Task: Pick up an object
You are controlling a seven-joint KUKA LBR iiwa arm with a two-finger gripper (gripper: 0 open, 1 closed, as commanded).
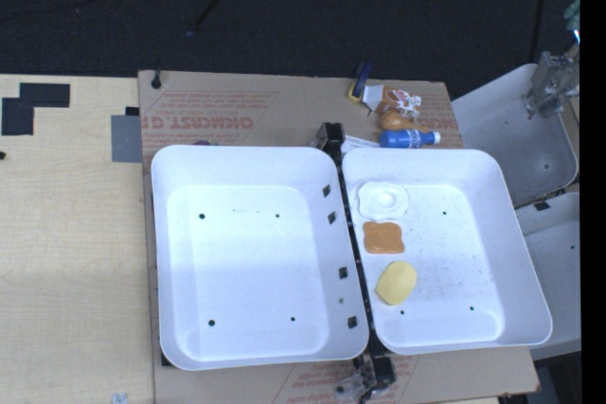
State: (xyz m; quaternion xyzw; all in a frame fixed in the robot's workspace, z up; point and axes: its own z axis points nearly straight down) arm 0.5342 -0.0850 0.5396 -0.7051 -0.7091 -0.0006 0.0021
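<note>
Nearest me, a yellow toy lemon (396, 283) lies by the right bin's (473, 194) left wall, an orange toast slice (383, 238) and fried egg (383, 200) behind it; the gripper's state I cannot tell.

Both bins white: left bin (180, 203), right bin (473, 203). Near right bin's left wall: white fried-egg piece (383, 200), orange-brown toast piece (383, 238), pale yellow lump (396, 283). Cardboard sheet (237, 114) brown with red print. Blue bottle (409, 139) with white cap at cardboard's far edge. Bench top (66, 241) pale wood, black and grey patches
</note>
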